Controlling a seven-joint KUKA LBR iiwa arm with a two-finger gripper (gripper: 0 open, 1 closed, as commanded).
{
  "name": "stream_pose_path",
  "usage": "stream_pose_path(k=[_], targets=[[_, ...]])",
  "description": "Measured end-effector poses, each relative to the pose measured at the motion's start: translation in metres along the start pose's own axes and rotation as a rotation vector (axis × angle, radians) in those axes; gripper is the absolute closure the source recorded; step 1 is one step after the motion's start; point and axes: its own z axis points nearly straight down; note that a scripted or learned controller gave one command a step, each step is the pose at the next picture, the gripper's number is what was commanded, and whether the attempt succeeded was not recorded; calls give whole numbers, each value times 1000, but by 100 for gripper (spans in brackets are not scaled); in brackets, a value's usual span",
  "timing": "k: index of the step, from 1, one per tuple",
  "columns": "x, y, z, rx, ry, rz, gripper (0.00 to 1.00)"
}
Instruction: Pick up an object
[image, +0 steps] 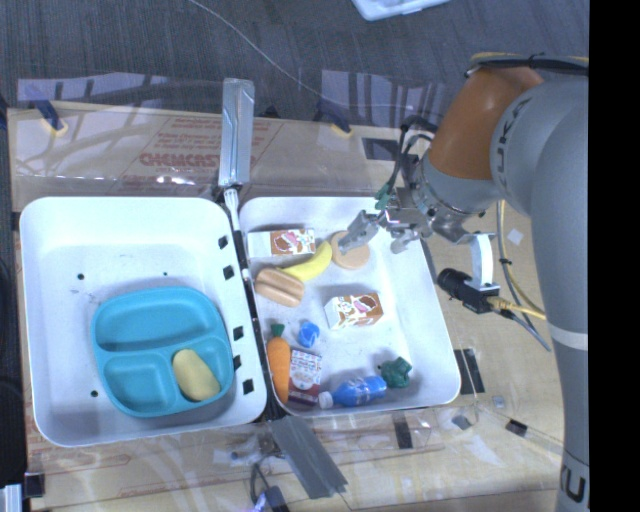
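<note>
- Grey arm (540, 150) with orange band comes in from the right, wrist over the top right corner of the right bin (440, 340).
- Jaws (378, 229) hang low over the bin's upper part; fingers spread apart, released, nothing between them.
- One finger (358, 231) sits just above the round tan disc (352, 255), close to it; touching or not, can't tell.
- Banana (312, 263) lies just left of the disc, curved, its tip beside the small carton (290, 242) at the bin's upper left.
- Hot dog bun (279, 287) just below the banana, near the divider between the bins.
- Second printed carton (353, 310) mid-bin, apart from the rest.
- Bottom of the bin: carrot (279, 366) upright along the left wall, small blue item (308, 333) beside it, a packet (305, 370), blue bottle (355, 391) lying on its side, dark green item (396, 372) at its right end.
- Left bin (60, 240): blue divided tray (140, 330) with a yellow lemon-like item (196, 374) in its lower right compartment.
- Both bins sit side by side on the table (500, 440).
</note>
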Motion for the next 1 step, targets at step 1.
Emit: stream_pose_path(k=[1], targets=[[17,56,108,0,-1,-191,0]])
